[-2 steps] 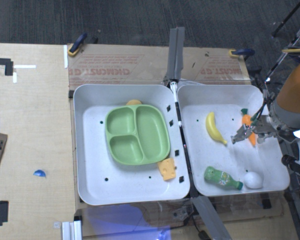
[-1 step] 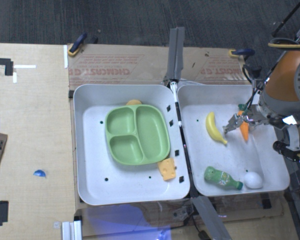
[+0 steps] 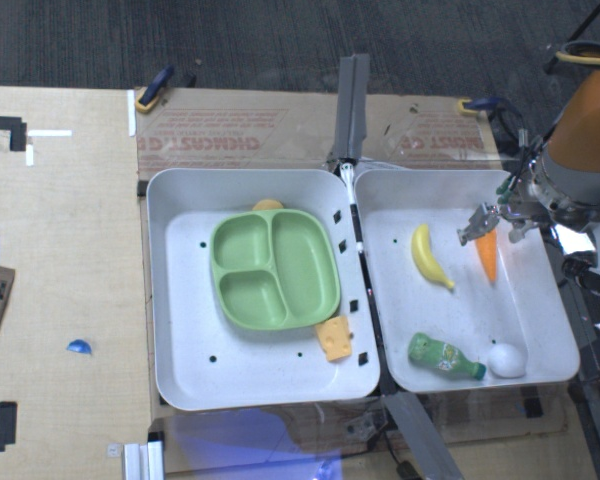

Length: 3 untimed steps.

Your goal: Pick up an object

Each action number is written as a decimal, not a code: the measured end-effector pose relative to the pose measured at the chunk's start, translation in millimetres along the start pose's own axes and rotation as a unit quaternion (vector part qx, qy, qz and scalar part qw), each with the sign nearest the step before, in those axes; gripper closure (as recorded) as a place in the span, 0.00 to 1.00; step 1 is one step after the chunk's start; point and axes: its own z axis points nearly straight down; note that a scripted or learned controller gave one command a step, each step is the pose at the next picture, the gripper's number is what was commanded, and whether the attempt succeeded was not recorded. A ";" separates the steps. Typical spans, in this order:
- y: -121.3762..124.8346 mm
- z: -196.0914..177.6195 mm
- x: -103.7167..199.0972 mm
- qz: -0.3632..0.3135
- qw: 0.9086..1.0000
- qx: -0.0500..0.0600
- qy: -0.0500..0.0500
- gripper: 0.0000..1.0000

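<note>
Bottle point(image 3: 445, 357) and white ball point(image 3: 506, 360) come first for us, lying at the near edge of the right bin point(image 3: 540, 298); the bottle is green, on its side, its cap end just beside the ball. Its label is too small for us to read. Across the divider, in the left bin point(image 3: 180, 298), we see a yellow wedge of cheese point(image 3: 334, 338) touching the near right corner of a green divided plate point(image 3: 276, 268). The plate has three compartments and takes up the middle of that bin, and a small yellow thing point(image 3: 268, 206) peeks out from behind its far rim.

Farther into the right bin we find a banana point(image 3: 429, 257) lying at a slant, and to its right a carrot point(image 3: 488, 256), upright in the picture. The gripper point(image 3: 498, 226) sits right over the carrot's top end, with the arm point(image 3: 580, 133) reaching in from the right. The two fingers are spread, one on each side of the carrot's top, not pressed on it as far as we can see.

Beyond the bins lies a cardboard sheet point(image 3: 230, 133) with red printing, seen reversed and not clear enough for us to read. Blue clamps point(image 3: 156, 86) hold its far corners.
</note>
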 end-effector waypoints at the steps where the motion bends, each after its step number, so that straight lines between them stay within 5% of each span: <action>1: 24.7 55.4 -16.8 -0.020 1.000 -0.001 0.001 0.00; 2: 24.7 48.4 -17.3 -0.021 1.000 0.000 0.000 1.00; 3: 27.2 41.7 -11.5 -0.072 0.997 -0.001 -0.001 1.00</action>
